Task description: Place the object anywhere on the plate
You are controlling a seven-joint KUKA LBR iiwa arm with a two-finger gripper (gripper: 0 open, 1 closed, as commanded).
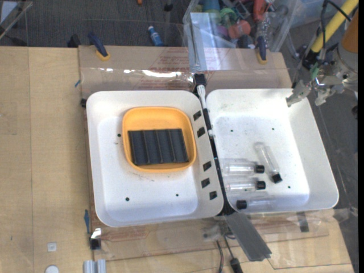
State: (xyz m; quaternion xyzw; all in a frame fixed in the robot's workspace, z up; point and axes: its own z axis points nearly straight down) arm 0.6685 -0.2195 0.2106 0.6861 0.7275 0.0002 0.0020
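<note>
The orange plate (159,138) sits in the left bin (108,203), slightly toward its far side, and it already carries a dark ribbed block (158,147) that covers most of its floor, which leaves mostly the rim and a strip on the far side bare for anything new. The things to be picked look to be the clear tubes with black caps (250,175) lying loose in the right bin (318,181), toward its near side: two lie across, one above the other, a third slants beside them and a fourth lies near the front wall, all close together, so singling one out may be awkward. The gripper (311,91) hangs above the far right corner of the right bin, well apart from the tubes and from the plate; nothing shows between its fingers, and how wide they stand I cannot tell at this size. By my reading no tube has been lifted yet, so the task is at its start
</note>
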